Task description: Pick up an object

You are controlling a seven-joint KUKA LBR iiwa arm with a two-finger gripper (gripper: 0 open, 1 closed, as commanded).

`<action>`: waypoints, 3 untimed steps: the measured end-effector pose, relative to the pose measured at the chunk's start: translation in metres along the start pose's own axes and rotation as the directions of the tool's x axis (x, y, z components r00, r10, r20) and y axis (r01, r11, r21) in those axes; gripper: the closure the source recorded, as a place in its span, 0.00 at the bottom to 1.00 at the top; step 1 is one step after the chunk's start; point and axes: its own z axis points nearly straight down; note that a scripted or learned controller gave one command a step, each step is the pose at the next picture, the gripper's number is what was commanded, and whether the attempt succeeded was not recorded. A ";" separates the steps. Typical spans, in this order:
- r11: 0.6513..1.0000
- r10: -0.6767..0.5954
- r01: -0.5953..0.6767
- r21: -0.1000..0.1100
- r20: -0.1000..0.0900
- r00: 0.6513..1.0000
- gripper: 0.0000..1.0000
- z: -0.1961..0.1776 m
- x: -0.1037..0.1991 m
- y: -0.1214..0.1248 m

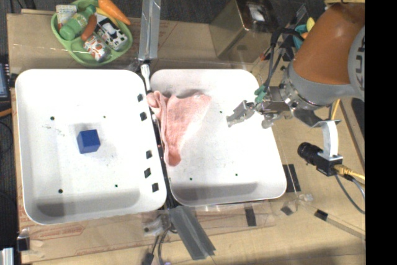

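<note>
tool [239,113] over right bin [267,161] — fingers unclear | pink cloth [180,121] at its left wall | blue cube [89,140] — left bin [37,195]

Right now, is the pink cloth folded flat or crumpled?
Crumpled: the pink cloth lies bunched, with uneven folds, against the right bin's left wall.

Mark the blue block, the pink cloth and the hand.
blue block [89,140], camera view, middle of its top face.
pink cloth [184,116], camera view, middle of the spread part.
hand [237,115], camera view, between its fingertips, over the right bin.
</note>
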 end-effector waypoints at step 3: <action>0.992 -0.129 0.129 -0.004 0.000 0.992 0.00 0.193 0.024 0.094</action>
